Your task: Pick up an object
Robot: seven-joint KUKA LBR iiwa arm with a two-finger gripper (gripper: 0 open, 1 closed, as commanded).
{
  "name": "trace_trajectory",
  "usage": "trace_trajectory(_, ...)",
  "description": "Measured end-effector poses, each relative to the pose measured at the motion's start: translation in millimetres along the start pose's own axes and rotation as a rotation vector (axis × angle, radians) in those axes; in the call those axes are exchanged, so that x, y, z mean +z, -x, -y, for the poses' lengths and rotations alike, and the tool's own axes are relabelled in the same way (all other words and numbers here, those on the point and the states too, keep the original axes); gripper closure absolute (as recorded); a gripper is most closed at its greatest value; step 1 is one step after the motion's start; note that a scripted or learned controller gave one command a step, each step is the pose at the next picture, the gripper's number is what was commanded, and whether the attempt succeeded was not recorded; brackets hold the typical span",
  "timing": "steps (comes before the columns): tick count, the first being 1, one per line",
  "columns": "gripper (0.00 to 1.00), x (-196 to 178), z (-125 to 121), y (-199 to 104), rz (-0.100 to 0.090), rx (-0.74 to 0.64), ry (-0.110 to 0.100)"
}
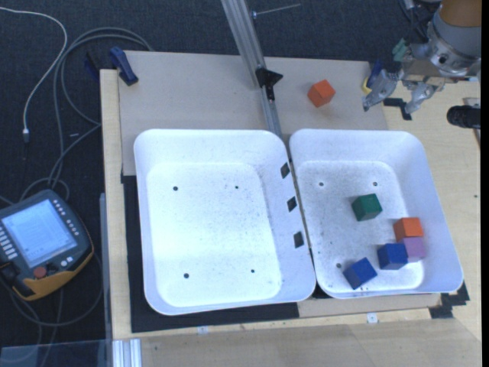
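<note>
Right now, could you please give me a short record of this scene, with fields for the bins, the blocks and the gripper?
left bin: white, shallow, no blocks in it
right bin: white, holds five blocks
green block: mid-bin, apart from the others
orange block in bin: by the right wall, touching the pink block
blue blocks: one against the pink block, one near the front wall
orange block on bench: outside the bins, behind the right bin
gripper: above the bench behind the right bin, open, holding nothing
</note>
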State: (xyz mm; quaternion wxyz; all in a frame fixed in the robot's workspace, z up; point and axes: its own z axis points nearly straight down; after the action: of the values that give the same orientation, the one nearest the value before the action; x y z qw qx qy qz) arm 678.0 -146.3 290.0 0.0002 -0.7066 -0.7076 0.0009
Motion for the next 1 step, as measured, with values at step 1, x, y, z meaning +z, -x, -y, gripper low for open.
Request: trace_trajectory(1,0.0,107.3,51.1,9.9,-0.003,0.003,-0.01)
